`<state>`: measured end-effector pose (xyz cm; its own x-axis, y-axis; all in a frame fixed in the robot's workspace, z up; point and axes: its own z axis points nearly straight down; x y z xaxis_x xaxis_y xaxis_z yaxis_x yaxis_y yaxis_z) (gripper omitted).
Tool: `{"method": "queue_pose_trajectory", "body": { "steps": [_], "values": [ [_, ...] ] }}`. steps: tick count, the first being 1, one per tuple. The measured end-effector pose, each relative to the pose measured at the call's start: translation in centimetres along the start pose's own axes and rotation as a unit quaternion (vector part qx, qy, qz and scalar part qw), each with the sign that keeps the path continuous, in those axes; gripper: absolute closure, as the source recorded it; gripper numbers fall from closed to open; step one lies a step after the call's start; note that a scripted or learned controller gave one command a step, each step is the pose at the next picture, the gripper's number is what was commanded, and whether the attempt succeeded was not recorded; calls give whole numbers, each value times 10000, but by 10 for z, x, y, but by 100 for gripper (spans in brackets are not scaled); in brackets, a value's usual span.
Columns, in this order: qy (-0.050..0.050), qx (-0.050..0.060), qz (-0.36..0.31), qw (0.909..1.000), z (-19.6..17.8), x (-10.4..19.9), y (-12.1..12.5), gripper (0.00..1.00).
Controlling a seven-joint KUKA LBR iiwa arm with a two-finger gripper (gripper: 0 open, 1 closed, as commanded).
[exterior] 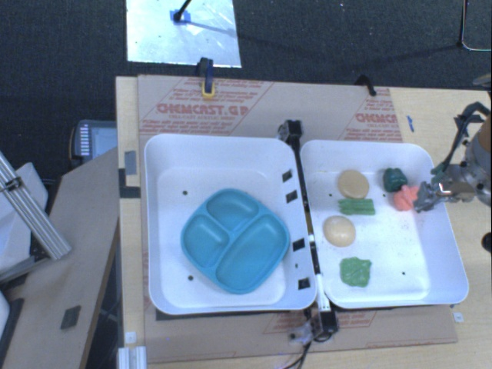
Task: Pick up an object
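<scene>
The arm (pixel 478 156) shows as a grey body with a rounded, tan-orange patch at its upper part — the band above the wrist, it seems, though the picture is too coarse to be sure. A thin dark cable loops up and over its top side, curving like a bent wire. Lower down the metal turns paler, silver-grey, with blocky edges and a few dark joints or screws — too small to count. The gripper (pixel 425 196) is a small cluster of grey and black parts, angular and compact.
</scene>
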<state>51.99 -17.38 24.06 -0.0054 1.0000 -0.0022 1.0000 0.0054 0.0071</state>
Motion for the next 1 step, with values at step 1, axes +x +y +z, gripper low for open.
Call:
{"method": "queue_pose_trajectory", "body": {
  "steps": [1],
  "values": [
    [13,23,-16,10000,12,48,16,100]
  ]
}}
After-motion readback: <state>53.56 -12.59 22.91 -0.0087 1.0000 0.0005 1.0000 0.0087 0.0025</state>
